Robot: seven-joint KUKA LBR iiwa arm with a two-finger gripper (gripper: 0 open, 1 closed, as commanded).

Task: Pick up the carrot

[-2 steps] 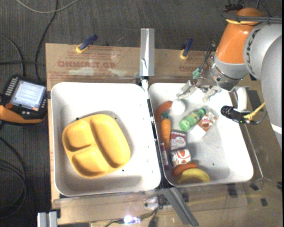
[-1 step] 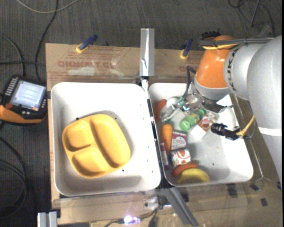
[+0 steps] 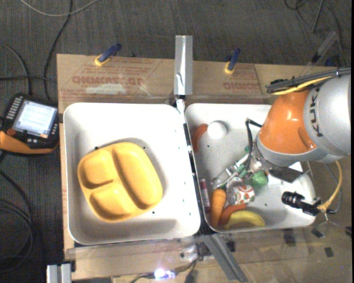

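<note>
Two shallow white bins sit side by side on the brown tabletop [image 3: 124, 81], both smooth plastic with rounded corners. The left bin [image 3: 71, 158] holds a glossy yellow plate [image 3: 121, 178] moulded into three compartments with soft, curved edges. The right bin [image 3: 236, 117] is crowded. The carrot [image 3: 218, 200] lies near its front-left corner, a short, matte orange taper standing almost along the bin's left wall. A curved yellow banana [image 3: 246, 219] rests at the front wall just beside the carrot, with a thin red piece [image 3: 235, 210] between them. A smooth white ball [image 3: 217, 130] sits near the back wall, touching an orange-red rounded piece [image 3: 199, 135] at the left wall.

My end effector [image 3: 239, 171], bare metal, hangs over the middle of the right bin, above and right of the carrot and apart from it. A green lump [image 3: 259, 179] and a white-and-red printed piece [image 3: 243, 192] lie close under it. I cannot tell whether my end effector is released or clenched.
</note>
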